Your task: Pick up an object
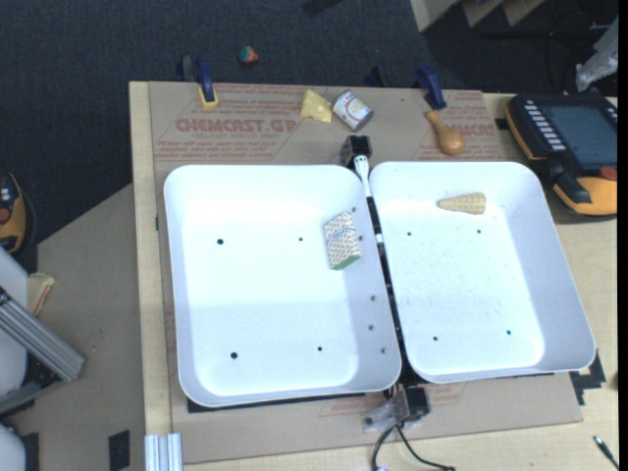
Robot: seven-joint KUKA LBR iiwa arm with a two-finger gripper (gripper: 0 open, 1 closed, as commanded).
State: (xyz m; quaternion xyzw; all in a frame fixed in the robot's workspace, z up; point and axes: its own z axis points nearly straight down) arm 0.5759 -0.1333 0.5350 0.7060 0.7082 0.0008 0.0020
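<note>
With the patterned packet in the left bin and cone untouched, nothing picked; gripper state impossible to tell.

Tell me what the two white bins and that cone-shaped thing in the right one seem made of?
Left bin and right bin: probably moulded plastic, smooth with a soft sheen and rounded corners. Cone: tan, matte, faintly ridged, perhaps plastic or foam like a toy ice-cream cone; too small to tell.

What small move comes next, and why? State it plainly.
Probably bring the arm in from the right and lower it over the ice-cream cone in the right bin. The cone lies alone near that bin's far wall, nearest the arm's side, with open floor around it. The patterned packet in the left bin sits close to the dividing wall, a tighter approach.
</note>
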